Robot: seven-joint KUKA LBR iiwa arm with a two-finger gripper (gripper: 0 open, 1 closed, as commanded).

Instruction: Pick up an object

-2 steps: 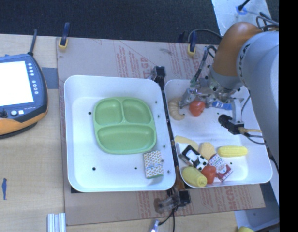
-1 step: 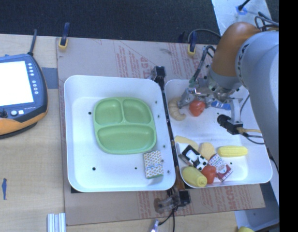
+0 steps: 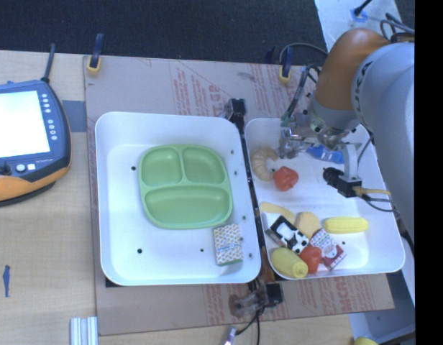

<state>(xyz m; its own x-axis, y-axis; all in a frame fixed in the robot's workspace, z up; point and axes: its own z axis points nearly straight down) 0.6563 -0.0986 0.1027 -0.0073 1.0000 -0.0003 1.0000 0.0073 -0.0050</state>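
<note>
My gripper point(image 3: 293, 146) hangs over the far end of the right bin point(image 3: 385, 259), below the orange band of the arm. Just left of it lies a tan, curled pastry-like piece point(image 3: 262, 162). A red toy point(image 3: 285, 178) sits a little below it. Partly hidden behind the gripper on its right is a blue object point(image 3: 326, 154). Nearer the front of this bin lie a yellow corn cob point(image 3: 345, 226), a tan lump point(image 3: 308, 223), a black-and-white piece point(image 3: 284, 231), a yellow fruit point(image 3: 288, 262) and a red-and-white packet point(image 3: 329, 249).
The left bin point(image 3: 117, 250) holds a green divided plate point(image 3: 185, 186) and a small patterned box point(image 3: 228, 244). A teach pendant point(image 3: 21, 141) lies on the bench at far left. Black cable connectors point(image 3: 342, 181) dangle from the arm over the right bin.
</note>
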